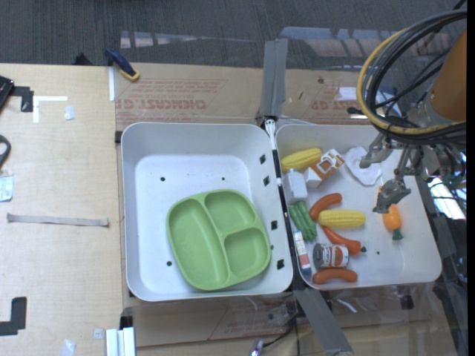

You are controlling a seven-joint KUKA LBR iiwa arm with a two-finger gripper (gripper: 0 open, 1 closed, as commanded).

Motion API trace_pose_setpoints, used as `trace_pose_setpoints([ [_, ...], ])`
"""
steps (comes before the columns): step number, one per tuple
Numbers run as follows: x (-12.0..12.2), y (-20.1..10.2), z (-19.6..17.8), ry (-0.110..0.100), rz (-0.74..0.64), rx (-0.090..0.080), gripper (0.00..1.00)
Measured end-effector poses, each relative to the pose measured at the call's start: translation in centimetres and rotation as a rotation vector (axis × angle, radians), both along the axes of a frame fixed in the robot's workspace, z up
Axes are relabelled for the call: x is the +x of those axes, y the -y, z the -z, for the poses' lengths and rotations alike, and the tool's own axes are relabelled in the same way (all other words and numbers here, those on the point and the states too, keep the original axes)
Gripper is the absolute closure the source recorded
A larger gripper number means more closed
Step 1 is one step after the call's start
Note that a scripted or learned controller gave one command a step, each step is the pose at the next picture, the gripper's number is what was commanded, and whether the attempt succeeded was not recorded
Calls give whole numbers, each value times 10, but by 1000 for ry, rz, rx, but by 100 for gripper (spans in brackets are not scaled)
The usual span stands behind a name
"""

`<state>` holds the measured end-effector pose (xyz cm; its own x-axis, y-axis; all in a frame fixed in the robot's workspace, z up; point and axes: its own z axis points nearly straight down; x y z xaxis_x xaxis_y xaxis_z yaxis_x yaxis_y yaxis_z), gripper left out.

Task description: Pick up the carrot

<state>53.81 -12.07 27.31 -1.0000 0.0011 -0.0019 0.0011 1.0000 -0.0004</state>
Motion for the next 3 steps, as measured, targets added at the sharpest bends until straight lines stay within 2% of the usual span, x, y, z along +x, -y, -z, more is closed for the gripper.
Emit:
trace_pose_setpoints([
  [1,17,92,16,1,90,-1,0],
  [2,24,82,152,-1,-161,1,0],
  [3,27,81,142,4,-166,-2,100],
])
